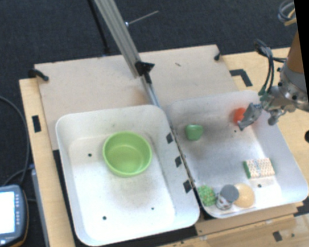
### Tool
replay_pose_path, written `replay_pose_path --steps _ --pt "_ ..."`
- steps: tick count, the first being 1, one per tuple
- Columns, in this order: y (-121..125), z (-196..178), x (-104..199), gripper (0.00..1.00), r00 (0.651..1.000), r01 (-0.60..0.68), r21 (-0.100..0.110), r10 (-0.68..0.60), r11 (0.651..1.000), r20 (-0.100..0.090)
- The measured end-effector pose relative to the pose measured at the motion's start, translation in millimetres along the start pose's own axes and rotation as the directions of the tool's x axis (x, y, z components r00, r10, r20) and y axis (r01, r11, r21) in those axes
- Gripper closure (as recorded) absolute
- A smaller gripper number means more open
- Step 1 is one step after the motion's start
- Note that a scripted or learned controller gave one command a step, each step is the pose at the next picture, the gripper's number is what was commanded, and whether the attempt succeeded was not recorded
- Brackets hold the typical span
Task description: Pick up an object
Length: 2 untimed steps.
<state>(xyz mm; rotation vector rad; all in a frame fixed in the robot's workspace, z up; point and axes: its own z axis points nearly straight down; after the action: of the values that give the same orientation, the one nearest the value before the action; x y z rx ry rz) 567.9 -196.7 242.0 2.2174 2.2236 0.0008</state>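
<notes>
A light wooden table (pixel 107 78) fills the middle of the frame, with dark carpet floor (pixel 14 31) all around it at the top and left. Two flat white bins sit side by side on the table. The left bin (pixel 88 216) holds a green bowl (pixel 127 153), which sits upright a bit above the bin's middle. The right bin (pixel 222 156) holds more things: a small green lump (pixel 194 132) near its upper left, an orange-red thing (pixel 238 115) near its upper right, a small box with a dotted pattern (pixel 259 167) lower right, and along the bottom edge a bumpy green thing (pixel 206 195), a grey round thing (pixel 229 195) and a yellow ball (pixel 245 195) close together. A silver pole (pixel 120 30) slants from the top of the frame down to the gap between the bins. A screen with a cable (pixel 2 220) sits at the lower left edge of the frame. The arm comes in from the right edge, and its end effector (pixel 251 116) is just beside the orange-red thing, above the upper right of the right bin. I cannot tell if it is open or closed, or if it has hold of anything.
</notes>
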Motion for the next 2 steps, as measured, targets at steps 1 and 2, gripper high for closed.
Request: replay_pose_path --steps 1,2 --pt "0.0 0.0 0.0 0.0 1.0 0.0 0.0 0.0 1.0 0.0" --pt "3.2 42.9 -2.7 0.0 1.0 -0.003 0.004 0.003 1.0 0.001"
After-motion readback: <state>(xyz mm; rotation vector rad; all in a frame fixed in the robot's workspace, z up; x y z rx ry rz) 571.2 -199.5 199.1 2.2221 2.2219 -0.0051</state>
